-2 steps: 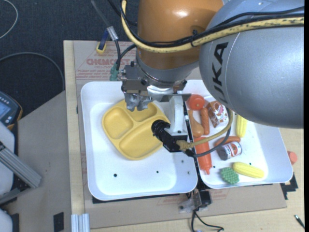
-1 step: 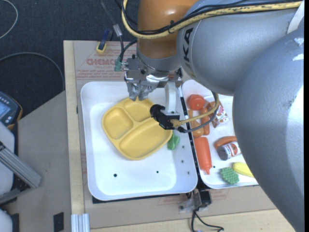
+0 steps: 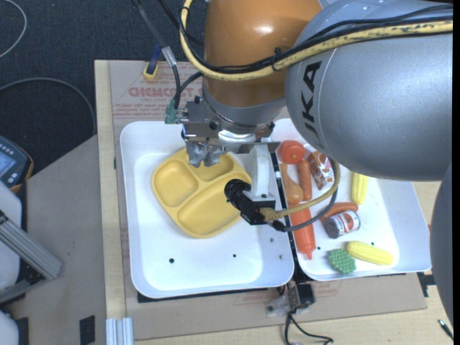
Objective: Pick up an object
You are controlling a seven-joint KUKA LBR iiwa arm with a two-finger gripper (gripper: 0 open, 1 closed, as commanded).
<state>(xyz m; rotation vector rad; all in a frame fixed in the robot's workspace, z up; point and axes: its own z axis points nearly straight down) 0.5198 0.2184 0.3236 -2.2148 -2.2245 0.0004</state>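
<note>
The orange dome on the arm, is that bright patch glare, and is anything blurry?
Camera view: yes, a soft white highlight sits on the orange band; the near grey arm looks large and slightly soft; the yellow divided tray and the corn cob are sharp, with faint shadows.

Tan cardboard sheet with red lettering, centre; dark carpet behind and left; grey aluminium rail, lower left; dark orange-edged device, left edge.
</note>
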